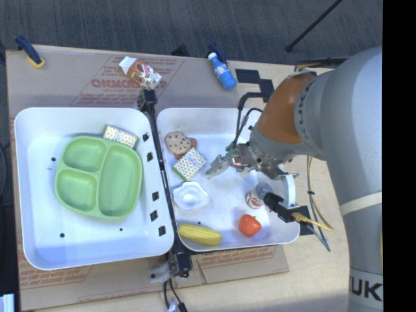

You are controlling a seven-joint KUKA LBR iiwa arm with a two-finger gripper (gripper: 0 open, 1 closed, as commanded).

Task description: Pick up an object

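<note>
The robot's jaws [218, 166], apart and empty, hover in the right bin [214, 119] beside a checkered packet [189, 164], where a slanted approach could nudge it away.

A: Any text readable?
B: Red print on the cardboard [110, 83] under the bins, top left. Looks like one big word w/ a smaller line below; too faint to read for sure.
A: On the arm?
B: White letters "UK" on the arm [365, 290], bottom right, cut off at the edge.
A: Packets, bottle?
B: Too small to read.
</note>
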